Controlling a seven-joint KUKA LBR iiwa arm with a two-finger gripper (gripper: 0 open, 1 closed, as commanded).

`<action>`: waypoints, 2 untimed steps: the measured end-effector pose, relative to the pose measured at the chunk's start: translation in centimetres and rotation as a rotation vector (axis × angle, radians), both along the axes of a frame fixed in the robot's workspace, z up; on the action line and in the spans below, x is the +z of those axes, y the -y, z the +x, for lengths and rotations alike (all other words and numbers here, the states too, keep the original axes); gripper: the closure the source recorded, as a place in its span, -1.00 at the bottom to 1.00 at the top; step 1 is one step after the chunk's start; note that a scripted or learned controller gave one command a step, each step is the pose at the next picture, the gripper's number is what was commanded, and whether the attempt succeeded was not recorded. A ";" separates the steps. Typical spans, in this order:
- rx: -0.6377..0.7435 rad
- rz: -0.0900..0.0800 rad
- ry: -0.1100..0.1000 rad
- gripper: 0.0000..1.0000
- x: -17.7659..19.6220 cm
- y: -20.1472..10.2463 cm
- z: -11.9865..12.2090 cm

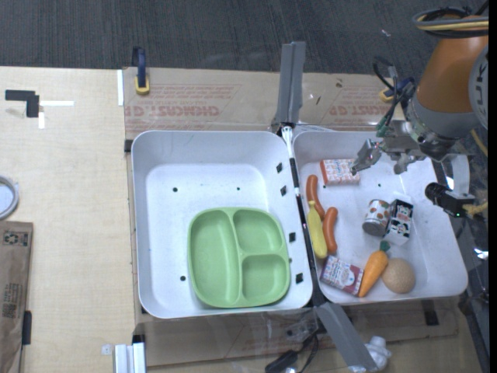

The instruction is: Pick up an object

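Note:
The right bin [435, 185] holds several items: a pink-and-white carton [339, 171] at the back, two red sausages [312, 189] [331, 230], a yellow banana [317, 233], a small can [376, 217], a cow-patterned box [400, 221], a carrot [373, 270], a tan round item [398, 276] and a second pink carton [341, 274]. My gripper [383, 162] hangs over the back of this bin, just right of the first carton and above the can. Its fingers stand spread apart, open, with nothing between them.
A green divided plate [239, 256] lies in the left bin [155, 208]. A grey divider bar [290, 84] rises between the bins at the back. The arm's orange band [454, 72] and cables sit over the right bin's back right corner.

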State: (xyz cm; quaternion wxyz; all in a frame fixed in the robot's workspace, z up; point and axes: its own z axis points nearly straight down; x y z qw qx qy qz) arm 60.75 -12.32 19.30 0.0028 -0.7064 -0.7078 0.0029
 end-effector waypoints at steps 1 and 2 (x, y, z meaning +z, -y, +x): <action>-0.203 -0.003 0.002 -1.00 -2.2 1.7 5.2; -0.154 -0.002 0.013 -1.00 -9.8 -1.5 5.4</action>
